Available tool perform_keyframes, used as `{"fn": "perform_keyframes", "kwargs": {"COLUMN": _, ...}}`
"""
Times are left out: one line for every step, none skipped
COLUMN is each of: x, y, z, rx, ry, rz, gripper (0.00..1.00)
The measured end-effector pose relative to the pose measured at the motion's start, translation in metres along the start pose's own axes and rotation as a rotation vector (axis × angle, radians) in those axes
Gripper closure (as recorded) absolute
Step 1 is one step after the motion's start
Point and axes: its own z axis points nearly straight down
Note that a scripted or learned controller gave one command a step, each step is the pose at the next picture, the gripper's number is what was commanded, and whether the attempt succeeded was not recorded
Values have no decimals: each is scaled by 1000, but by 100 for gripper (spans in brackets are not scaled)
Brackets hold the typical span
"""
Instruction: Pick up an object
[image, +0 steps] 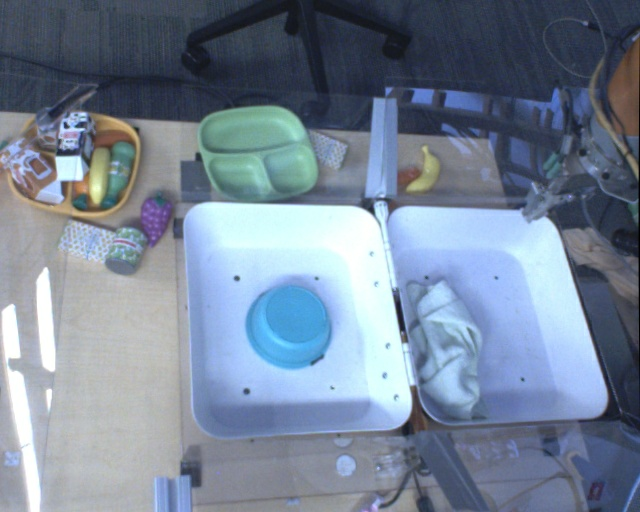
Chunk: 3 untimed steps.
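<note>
Up at the right edge of the frame hangs the claw (535, 203); its state I cannot tell. Lower down, the blue bowl (289, 325) lies overturned in the left bin (215, 390), the white cloth (445, 345) in the right bin (545, 300); the bowl's smooth back could slip a pinch.

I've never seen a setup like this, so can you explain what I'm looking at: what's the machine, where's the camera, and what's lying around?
One camera looks down at a slant on a bench. The robot arm enters at the upper right, its gripper above the right bin's far corner, holding nothing visible. The left bin holds an upturned blue bowl; the right bin holds a crumpled white cloth. Behind them sit a green divided tray, a toy banana and a yellow bowl of toy food.
</note>
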Motion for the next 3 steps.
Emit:
{"fn": "perform_keyframes", "kwargs": {"x": 18, "y": -2, "z": 4, "rx": 2, "ry": 2, "rz": -47, "gripper": 100}}
{"fn": "perform_keyframes", "kwargs": {"x": 27, "y": 5, "z": 2, "rx": 1, "ry": 2, "rz": -74, "gripper": 100}}
{"fn": "perform_keyframes", "kwargs": {"x": 27, "y": 5, "z": 2, "rx": 1, "ry": 1, "rz": -74, "gripper": 0}}
